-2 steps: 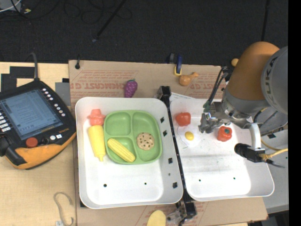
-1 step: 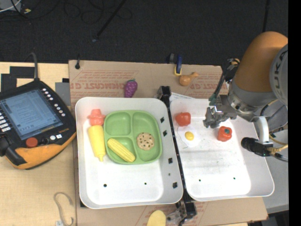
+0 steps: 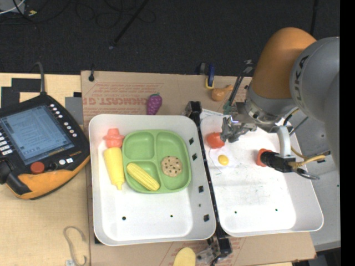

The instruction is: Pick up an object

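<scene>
My gripper [image 3: 226, 134] hangs low over the far left corner of the right bin [image 3: 266, 209], right beside a red-orange tomato-like toy [image 3: 214, 141] at its left. A fried-egg toy [image 3: 222, 160] with a yellow yolk lies on the bin floor just below the gripper. An orange-red carrot-like toy [image 3: 263, 158] lies further right in the same bin, near a black cable end. I cannot make out how the fingers stand, and nothing shows between them.
The left bin [image 3: 111, 215] holds a green divided plate [image 3: 157, 160] with a corn cob [image 3: 143, 177] and a cookie [image 3: 172, 165], plus a yellow bottle [image 3: 114, 165] with a pink cap. A purple toy [image 3: 154, 102] and an orange toy [image 3: 220, 92] lie behind the bins. A teach pendant [image 3: 36, 143] sits left.
</scene>
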